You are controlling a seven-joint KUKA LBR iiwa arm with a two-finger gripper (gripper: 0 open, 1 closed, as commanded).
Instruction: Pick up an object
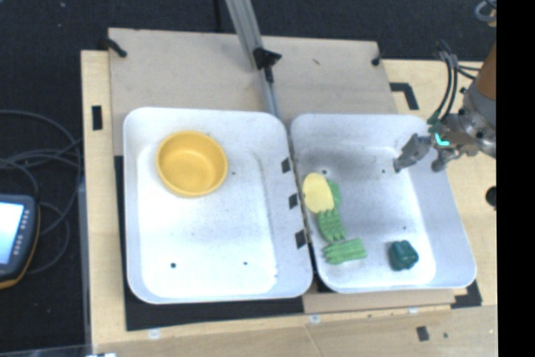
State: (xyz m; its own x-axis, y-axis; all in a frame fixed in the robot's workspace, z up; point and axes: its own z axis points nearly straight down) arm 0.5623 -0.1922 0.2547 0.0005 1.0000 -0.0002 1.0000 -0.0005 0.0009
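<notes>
The right bin [435, 221] holds a pale yellow rounded piece [317, 192] by its left wall. A ridged green piece [331, 224] lies just below the yellow one. A second ridged green piece [345, 251] lies nearer the front, and a dark green block [403, 255] sits at the front right. My gripper [425, 155] hangs over the bin's upper right part, open, with nothing between its fingers. It is well to the right of and behind the objects.
A yellow bowl [192, 164] stands in the upper left of the left bin [209, 263]. A slanted metal pole [242, 4] rises behind the bins. A pendant screen [12, 234] and cables lie off the bench at the left.
</notes>
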